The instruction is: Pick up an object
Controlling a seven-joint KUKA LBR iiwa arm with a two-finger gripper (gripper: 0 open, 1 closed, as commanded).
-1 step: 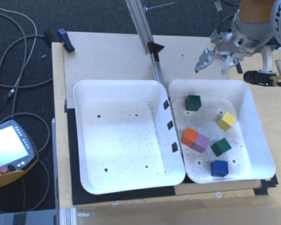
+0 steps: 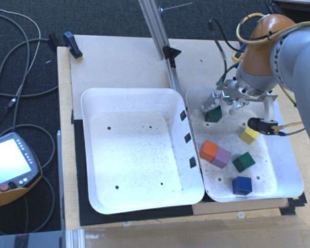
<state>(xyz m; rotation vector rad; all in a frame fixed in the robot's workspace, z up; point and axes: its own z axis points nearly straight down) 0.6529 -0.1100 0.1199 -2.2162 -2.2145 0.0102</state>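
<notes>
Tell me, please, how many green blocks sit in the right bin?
2: one dark green block near the far left, beside the gripper, and one green cube nearer the front; the arm may hide more.

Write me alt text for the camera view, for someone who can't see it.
A grey robot arm reaches from the right over the right bin, its gripper at a dark green block near the bin's back. In front lie a yellow block, orange block, purple block, green block and blue block; the left bin sits alongside.

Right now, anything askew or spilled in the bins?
Nothing stands out. The blocks sit loose in the right bin: orange block touching purple block; a dark green block lies by the gripper.
</notes>
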